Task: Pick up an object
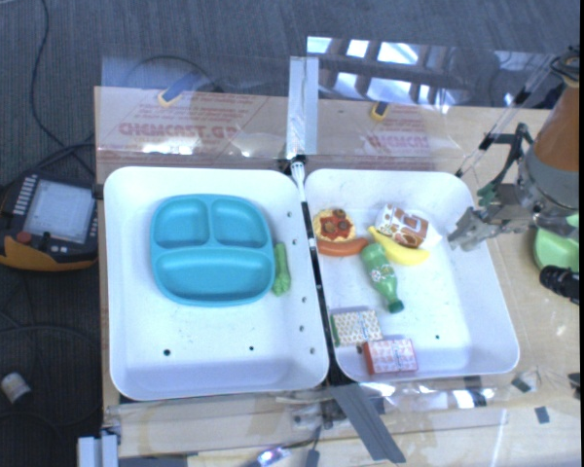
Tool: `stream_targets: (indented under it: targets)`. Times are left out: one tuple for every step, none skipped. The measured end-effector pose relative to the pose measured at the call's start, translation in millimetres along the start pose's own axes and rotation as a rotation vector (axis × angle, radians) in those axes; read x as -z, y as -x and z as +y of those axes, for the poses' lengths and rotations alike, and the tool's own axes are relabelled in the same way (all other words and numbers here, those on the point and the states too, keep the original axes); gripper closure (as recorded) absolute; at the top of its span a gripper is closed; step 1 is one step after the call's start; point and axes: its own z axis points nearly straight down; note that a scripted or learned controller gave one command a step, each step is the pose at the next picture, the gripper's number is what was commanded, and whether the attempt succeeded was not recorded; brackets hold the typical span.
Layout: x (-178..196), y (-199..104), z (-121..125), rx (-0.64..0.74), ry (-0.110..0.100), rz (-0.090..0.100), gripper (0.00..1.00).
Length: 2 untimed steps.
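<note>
The right bin [494,305] holds several toy items: a small pizza [333,224] on a hot dog [339,247], a banana [403,252] with a red-and-white carton [403,226] on it, a green bottle [381,275], a patterned box [354,325] and a reddish box [389,355]. My gripper [467,232] hangs at this bin's right rim, level with the carton and a little right of it, touching none of the items. Nothing shows in its grasp.
The left bin [127,290] bears a blue divided plate [212,248] with a green pod [281,269] along its right side. A green object [557,246] lies on the bench right of the bins. A control pendant [44,222] rests on the floor at left.
</note>
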Motion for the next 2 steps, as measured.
stream_targets:
  targets:
    - [0,0,0,0.0,0.0,0.0,0.0]
    - [-47,-49,20,0.164,0.001,-0.003,0.0]
